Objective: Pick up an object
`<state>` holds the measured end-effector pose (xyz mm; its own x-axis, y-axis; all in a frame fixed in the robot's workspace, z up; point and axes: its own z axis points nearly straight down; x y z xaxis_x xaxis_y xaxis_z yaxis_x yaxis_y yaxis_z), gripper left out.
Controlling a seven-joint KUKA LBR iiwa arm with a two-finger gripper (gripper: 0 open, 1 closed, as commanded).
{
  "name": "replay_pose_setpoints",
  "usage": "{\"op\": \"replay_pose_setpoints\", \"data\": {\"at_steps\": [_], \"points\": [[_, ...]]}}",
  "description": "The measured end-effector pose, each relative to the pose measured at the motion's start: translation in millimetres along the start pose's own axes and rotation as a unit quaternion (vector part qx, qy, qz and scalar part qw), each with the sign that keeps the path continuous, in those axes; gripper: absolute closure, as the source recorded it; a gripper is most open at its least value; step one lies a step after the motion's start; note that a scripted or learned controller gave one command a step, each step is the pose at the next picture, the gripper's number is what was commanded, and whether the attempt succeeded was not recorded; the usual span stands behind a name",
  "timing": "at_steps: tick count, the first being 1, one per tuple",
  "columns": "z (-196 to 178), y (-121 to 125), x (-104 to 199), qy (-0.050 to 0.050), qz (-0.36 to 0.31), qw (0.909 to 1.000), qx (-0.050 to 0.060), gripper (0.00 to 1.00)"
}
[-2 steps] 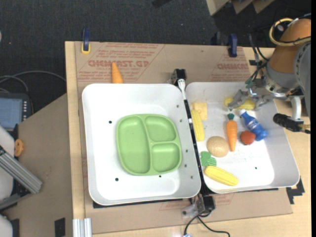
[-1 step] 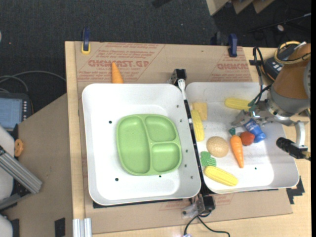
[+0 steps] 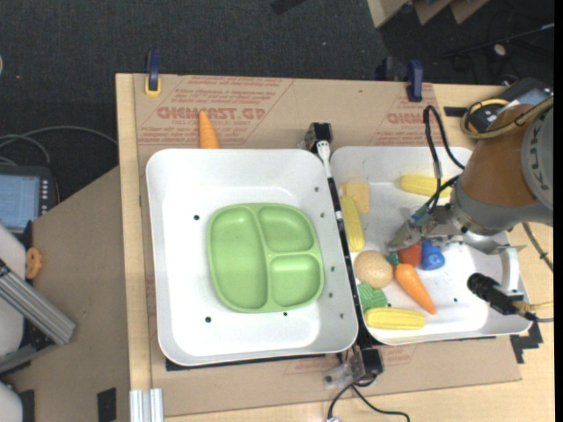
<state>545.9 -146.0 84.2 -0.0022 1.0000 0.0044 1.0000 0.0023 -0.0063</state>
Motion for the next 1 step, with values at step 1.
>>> {"op": "replay_pose_setpoints", "data": {"at_steps": [1], "points": [[-10.6, 2.3, -3.6, -0.002, 0.002, 1.0, -0.004, 1.0]]}}
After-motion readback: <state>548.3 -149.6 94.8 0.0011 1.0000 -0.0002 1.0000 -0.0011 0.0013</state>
